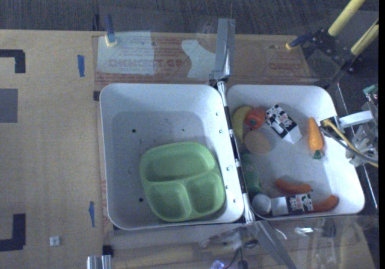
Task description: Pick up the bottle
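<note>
Low, bottle (287, 204) hugs right bin (337, 111) near wall.

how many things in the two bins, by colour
green: 2, divided plate, bottle
orange or red: 4, carrot, two sausages, round fruit
yellow: 1, banana
tan: 1, potato
black-and-white: 2, cartons
total: 10

A green divided tray (180, 180) lies in the left bin (120, 111). The right bin (337, 141) holds a carrot (316, 136), a milk carton (282, 123) and sausages (293, 187).
</note>
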### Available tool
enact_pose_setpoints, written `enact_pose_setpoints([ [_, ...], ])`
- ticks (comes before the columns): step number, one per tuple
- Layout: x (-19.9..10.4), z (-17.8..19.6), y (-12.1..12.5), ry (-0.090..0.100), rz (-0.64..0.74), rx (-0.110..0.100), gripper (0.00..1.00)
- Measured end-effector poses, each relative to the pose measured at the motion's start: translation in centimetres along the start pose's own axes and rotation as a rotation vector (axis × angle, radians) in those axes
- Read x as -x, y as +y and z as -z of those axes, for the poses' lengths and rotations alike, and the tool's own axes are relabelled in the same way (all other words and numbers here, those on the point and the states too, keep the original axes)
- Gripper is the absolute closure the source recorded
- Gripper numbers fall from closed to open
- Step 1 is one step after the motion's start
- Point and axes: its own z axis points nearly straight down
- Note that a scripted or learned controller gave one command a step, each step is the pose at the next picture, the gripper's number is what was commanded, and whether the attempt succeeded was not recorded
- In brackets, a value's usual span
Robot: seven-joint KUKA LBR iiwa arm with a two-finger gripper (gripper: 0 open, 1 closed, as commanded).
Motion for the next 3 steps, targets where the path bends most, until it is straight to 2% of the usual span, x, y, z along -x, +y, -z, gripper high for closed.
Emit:
enact_pose_setpoints([
  [1, 1.4, -10.5, -6.8, -0.002, -0.003, -0.002, 1.00],
  [2, -0.4, -9.3, -7.3, 0.000, -0.001, 0.000, 1.00],
  [3, -0.3, -8.4, -7.3, -0.002, -0.003, -0.002, 1.00],
])
